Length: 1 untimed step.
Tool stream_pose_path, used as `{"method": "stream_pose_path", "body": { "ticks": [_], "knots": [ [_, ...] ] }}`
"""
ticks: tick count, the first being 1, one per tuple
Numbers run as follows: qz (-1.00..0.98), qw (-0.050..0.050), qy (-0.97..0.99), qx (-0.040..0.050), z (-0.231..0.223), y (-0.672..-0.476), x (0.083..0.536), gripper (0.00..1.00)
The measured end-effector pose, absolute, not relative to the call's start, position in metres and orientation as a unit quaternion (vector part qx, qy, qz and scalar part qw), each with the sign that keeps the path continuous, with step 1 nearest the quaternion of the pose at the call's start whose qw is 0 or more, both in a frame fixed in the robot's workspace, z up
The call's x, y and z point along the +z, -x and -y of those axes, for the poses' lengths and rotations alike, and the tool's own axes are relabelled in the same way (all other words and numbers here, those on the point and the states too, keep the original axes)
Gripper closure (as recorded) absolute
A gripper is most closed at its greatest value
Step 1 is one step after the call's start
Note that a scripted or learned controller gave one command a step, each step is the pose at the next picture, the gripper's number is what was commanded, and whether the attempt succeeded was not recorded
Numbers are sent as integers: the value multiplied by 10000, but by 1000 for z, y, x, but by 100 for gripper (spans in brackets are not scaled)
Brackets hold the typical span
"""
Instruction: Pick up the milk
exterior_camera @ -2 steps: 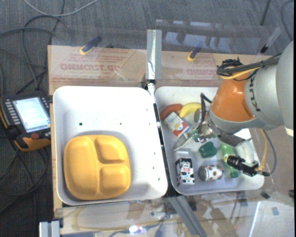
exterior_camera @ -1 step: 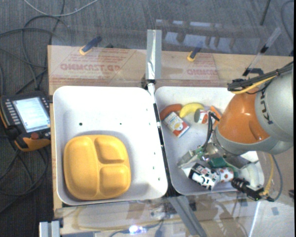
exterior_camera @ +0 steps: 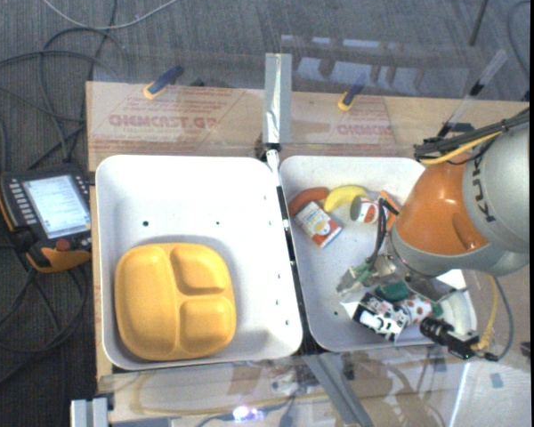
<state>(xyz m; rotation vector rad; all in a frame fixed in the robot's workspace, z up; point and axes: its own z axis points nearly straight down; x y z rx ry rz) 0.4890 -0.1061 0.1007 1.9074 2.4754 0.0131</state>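
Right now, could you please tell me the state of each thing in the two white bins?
Yellow plastic divided tray: flat in the left bin, right way up.
Small white milk carton with the orange label: lying on its side in the right bin, apart from the gripper.
Yellow banana: lying near the right bin's far wall.
Gripper: low over the right bin's near end.

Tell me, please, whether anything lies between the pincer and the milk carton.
Nothing visible does: bare floor of the right bin separates the pincer from the milk carton. The banana lies just beyond the carton, outside that path.
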Motion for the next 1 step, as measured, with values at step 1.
{"method": "stream_pose_path", "body": {
  "ticks": [1],
  "knots": [
    [-7919,81,-6105,40,106,-489,101,0]
  ]
}}
